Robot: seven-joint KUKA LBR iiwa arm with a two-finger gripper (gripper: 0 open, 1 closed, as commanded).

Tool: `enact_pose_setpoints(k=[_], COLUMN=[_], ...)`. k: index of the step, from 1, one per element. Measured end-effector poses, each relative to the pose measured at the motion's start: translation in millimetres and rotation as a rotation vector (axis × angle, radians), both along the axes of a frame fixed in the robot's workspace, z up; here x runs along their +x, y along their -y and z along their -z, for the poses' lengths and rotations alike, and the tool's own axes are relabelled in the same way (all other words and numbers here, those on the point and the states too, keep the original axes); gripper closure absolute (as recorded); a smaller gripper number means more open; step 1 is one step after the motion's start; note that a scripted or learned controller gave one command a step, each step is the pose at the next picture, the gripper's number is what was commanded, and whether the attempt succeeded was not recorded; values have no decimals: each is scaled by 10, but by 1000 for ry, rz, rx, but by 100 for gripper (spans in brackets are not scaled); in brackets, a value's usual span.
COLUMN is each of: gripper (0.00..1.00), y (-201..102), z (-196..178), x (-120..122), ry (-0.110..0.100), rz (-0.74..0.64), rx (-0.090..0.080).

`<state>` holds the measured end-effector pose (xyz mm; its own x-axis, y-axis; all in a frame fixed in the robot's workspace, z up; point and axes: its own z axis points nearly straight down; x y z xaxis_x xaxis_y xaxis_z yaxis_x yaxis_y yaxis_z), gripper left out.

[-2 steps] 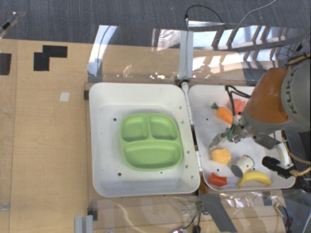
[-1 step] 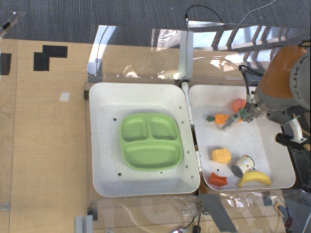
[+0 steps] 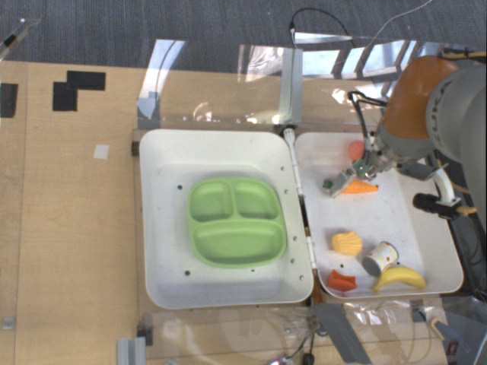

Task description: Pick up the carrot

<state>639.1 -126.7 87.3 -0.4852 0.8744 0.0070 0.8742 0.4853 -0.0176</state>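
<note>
Carrot (image 3: 361, 189) lies on floor of right bin (image 3: 426, 234), upper middle, not lifted. Gripper (image 3: 340, 182) low at carrot's left end, touching or just beside. Grip state: cannot tell. Judgement: approach done; secure grasp and lift remaining.

Two bins (image 3: 152, 204), one plate (image 3: 236, 221), six foods.

Orange carrot (image 3: 360, 189), lying flat on the right bin's floor, upper middle, tip pointing right
</note>
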Motion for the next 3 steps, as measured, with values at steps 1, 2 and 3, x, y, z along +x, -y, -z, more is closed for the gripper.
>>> enact_pose_setpoints(k=[1, 2, 3], gripper=[0, 100, 100], y=[36, 29, -703], z=[-83, -194, -1315], x=[-290, -267, 314], ry=[25, 31, 26], rz=[-20, -21, 158], rx=[2, 2, 1])
